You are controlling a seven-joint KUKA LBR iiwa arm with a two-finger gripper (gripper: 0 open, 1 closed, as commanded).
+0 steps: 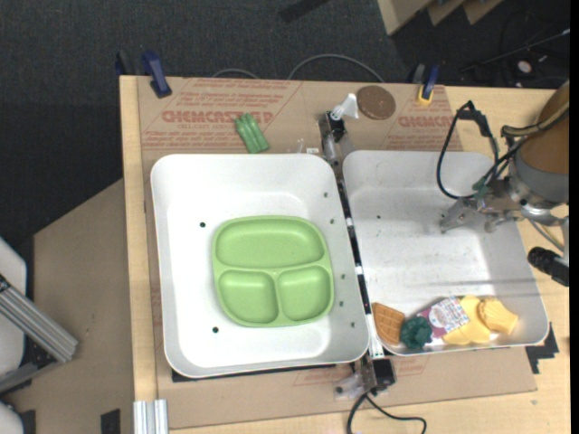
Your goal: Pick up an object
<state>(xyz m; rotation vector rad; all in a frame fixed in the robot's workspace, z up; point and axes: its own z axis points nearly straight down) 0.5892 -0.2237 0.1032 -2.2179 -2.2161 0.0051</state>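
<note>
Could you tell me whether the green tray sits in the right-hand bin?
No, the green tray lies in the left bin, apart from the toys in the right bin.

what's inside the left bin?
A green divided tray with three compartments, lying flat near the middle of the left bin. Nothing sits in its compartments. The bin floor under the tray is covered, so anything beneath it can't be seen.

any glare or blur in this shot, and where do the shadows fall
Camera view: even overhead light, no strong glare; the two shallow white bins look bright but keep detail. The claw casts a soft shadow on the right bin's floor. The green three-compartment plastic tray is sharp; the small toy pile at the near edge is slightly soft.
</note>
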